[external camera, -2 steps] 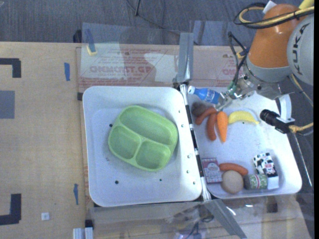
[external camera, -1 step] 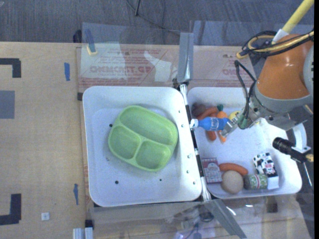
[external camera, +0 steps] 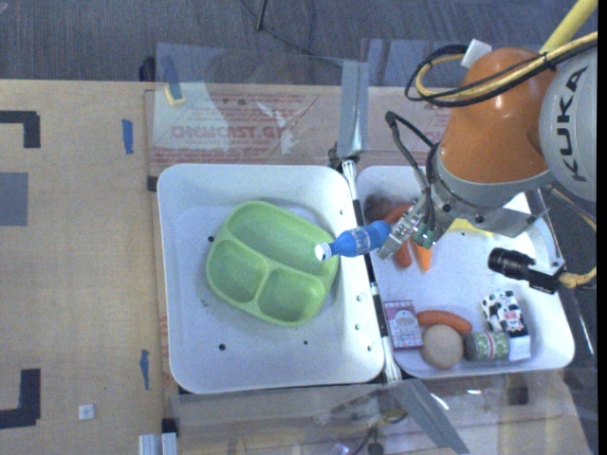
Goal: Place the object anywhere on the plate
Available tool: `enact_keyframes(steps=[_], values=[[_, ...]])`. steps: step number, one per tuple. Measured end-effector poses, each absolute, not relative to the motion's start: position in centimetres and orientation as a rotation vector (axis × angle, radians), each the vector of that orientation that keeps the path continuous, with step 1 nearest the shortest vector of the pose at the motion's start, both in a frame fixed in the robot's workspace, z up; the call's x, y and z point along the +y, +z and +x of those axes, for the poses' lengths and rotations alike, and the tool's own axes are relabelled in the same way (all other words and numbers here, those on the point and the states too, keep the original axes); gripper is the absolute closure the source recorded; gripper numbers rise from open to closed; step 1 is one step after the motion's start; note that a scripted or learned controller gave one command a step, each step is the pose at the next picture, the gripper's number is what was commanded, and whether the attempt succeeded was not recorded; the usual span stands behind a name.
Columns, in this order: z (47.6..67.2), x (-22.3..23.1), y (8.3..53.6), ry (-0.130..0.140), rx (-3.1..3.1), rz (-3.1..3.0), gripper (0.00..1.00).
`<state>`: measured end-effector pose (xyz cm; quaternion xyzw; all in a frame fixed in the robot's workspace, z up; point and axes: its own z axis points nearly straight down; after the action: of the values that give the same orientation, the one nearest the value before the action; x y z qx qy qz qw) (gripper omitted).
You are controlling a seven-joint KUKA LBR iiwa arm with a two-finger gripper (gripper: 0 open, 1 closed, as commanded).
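A green plate (external camera: 256,268) with three compartments lies tilted in the left white bin (external camera: 190,216). A small blue bottle (external camera: 353,243) with a white cap hangs sideways over the divide between the bins, its cap end over the plate's right rim. My gripper (external camera: 403,227) is shut on the bottle's base end, just right of the divide. The orange wrist band (external camera: 493,121) sits above it.
The right bin (external camera: 550,349) holds an orange carrot (external camera: 423,252), a sausage (external camera: 444,320), a tan ball (external camera: 442,347), a small pink box (external camera: 403,324), a cow-patterned carton (external camera: 503,313) and a green-labelled can (external camera: 484,346). A black cylinder (external camera: 512,263) juts from the arm.
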<state>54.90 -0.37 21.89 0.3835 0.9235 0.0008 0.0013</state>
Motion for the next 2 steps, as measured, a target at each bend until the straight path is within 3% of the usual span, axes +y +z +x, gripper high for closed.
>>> enact_keyframes(steps=[1,2], values=[[59.4,-1.2,20.4,0.003,2.836,1.345,1.0],[56.6,-0.4,24.2,0.003,2.874,1.26,1.0]])
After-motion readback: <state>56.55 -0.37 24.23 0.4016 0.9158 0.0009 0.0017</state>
